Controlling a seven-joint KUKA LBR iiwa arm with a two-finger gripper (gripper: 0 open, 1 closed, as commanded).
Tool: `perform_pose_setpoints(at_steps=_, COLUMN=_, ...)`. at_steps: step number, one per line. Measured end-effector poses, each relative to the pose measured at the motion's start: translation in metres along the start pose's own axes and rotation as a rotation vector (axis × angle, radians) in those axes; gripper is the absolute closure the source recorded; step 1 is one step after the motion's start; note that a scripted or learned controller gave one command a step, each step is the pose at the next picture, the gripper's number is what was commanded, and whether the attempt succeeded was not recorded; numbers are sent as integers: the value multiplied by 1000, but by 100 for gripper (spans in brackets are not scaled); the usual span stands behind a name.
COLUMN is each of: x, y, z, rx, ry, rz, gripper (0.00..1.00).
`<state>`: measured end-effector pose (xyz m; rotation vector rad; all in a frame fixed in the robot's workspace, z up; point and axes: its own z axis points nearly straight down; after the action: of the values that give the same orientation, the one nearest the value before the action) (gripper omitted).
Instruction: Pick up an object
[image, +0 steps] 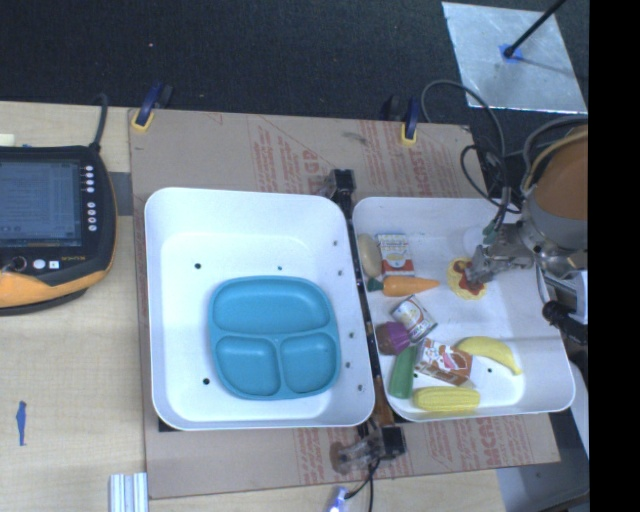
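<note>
I see the end effector (487, 262) low in the right bin (540, 225), its tip over a small round yellow-and-red toy (466, 281) by the far wall; I cannot tell its grip state. The grey arm (558, 195) is cut off at the right. Smooth plastic carrot (408, 285), banana (489, 353) and bumpy corn (446, 399) lie nearby. A glossy blue divided plate (273, 335) sits in the left bin (170, 300).

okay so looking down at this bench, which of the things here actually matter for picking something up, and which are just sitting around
Part of the job:
gripper, down in the right bin
small yellow and red toy under the gripper
carrot, banana, corn cob, green vegetable, small carton, can, snack packet

Just lying about:
blue divided tray in the left bin
control pendant
</note>
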<state>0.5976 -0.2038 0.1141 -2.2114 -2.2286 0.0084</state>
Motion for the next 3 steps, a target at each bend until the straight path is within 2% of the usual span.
perform_pose_setpoints(at_steps=1, x=0, y=0, z=0, rx=0, ry=0, rz=0, gripper=0)
perform_pose_setpoints(at_steps=2, x=-8, y=14, z=22, rx=-4, ry=-1, rz=0, gripper=0)
perform_pose_setpoints(at_steps=3, x=-9, y=17, z=7, rx=-16, ry=-5, rz=-2, gripper=100)
